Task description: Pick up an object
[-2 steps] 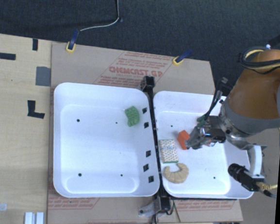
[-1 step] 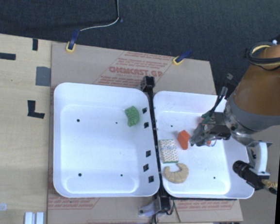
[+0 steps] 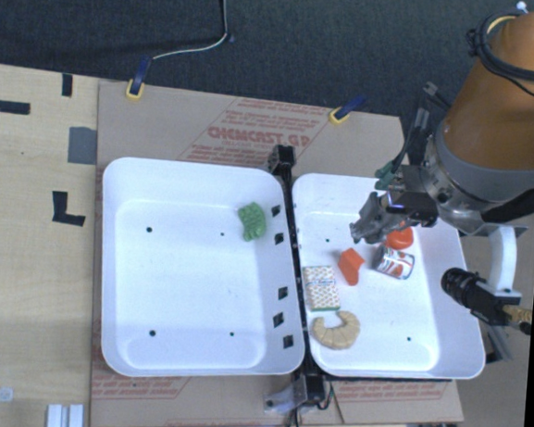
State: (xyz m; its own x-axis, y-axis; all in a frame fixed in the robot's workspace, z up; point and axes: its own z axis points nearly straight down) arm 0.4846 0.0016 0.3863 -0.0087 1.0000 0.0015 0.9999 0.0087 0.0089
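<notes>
Camera view puts your gripper [image 3: 374, 228] low over the right bin [image 3: 421, 361], toward its far side, with the grey-and-orange arm [image 3: 505, 99] coming in from the right. Whether the tool is spread or pressed together you cannot tell from this angle; the dark fingertips blur into one mass, and nothing is visibly pinched between them.

Your candidates sit close by. An orange block [image 3: 351, 265] lies just near-left of the gripper, and a small can with an orange top [image 3: 397, 256] sits just beside it on the right, partly under the wrist. Nearer to you are a speckled packet [image 3: 321, 287] against the divider and a tan pastry-like piece [image 3: 336, 328] just near of it. A green lump [image 3: 253, 221] rests alone in the left bin [image 3: 145, 337], far right corner.

You look to be in the approach step, lowering toward a target, with no grasp made yet. The next move calls for centring over one item only, probably the block or the can, since they crowd each other, then descending and closing squarely.
</notes>
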